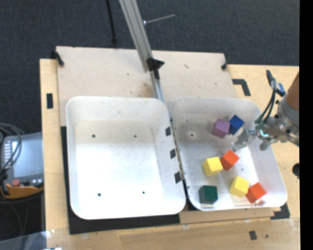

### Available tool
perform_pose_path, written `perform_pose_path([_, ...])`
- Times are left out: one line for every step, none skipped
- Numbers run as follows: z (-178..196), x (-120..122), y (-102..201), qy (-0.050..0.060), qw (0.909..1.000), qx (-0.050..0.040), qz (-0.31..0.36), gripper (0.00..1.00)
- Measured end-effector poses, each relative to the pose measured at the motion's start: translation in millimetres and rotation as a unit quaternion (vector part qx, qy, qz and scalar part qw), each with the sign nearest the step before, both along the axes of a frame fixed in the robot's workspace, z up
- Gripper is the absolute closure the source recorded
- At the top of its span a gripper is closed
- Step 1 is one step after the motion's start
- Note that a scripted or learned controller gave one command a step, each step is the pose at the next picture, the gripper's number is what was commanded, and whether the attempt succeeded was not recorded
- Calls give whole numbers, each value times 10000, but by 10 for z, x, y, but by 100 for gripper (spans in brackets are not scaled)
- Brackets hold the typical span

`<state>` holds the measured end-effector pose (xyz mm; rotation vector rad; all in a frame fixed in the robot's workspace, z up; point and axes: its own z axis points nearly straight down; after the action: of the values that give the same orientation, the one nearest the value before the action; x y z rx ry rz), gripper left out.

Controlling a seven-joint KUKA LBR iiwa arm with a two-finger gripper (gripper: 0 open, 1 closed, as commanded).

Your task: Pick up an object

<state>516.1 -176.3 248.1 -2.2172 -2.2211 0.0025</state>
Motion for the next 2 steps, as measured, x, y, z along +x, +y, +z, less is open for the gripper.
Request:
perform_pose_path([24, 9, -1, -26, 10000, -7, -6, 0])
perform_pose_path([-556, 31, -96, 4, 10000, -10, -17, 0])
